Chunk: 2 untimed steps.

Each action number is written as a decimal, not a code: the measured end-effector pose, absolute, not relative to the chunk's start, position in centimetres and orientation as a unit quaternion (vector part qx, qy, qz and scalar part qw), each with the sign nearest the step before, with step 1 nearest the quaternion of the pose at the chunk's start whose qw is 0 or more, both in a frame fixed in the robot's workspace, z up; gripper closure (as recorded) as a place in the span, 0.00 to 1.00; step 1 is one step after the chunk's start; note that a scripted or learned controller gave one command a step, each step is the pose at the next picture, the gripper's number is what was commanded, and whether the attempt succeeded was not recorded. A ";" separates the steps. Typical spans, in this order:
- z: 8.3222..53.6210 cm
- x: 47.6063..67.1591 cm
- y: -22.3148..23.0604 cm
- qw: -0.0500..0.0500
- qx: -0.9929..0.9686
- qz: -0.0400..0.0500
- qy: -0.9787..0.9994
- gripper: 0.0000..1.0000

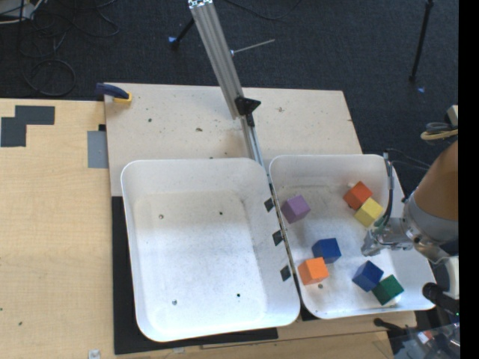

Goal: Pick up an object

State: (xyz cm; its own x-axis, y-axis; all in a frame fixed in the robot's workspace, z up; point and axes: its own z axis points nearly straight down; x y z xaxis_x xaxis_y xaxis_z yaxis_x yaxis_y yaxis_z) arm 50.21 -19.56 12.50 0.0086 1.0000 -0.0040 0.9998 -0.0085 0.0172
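Since the blue cube (367, 274) lies near the right bin's (329, 167) near edge, touching the green cube (388, 289), I should descend squarely over it, clear of that neighbour. My gripper (373, 241) hovers just beyond it; how wide my jaws stand I cannot tell, nor anything held.

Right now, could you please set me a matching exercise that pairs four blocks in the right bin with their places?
Blocks:
1. purple block
2. green block
3. yellow block
4. orange block

Places:
A. touching the red block
B. near the bin's front right corner
C. by the divider, far half of the bin
D. by the divider, near half, beside a blue block

Pairs: 1-C, 2-B, 3-A, 4-D
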 end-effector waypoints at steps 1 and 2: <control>18.6 49.8 -20.0 0.001 0.707 0.001 0.707 1.00; 23.0 50.4 -19.8 0.001 0.707 0.001 0.708 1.00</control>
State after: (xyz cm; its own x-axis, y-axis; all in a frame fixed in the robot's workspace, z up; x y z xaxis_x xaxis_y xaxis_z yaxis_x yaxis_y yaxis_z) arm 50.37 -19.84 22.97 -0.0015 1.0000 -0.0008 1.0000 0.0015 0.0027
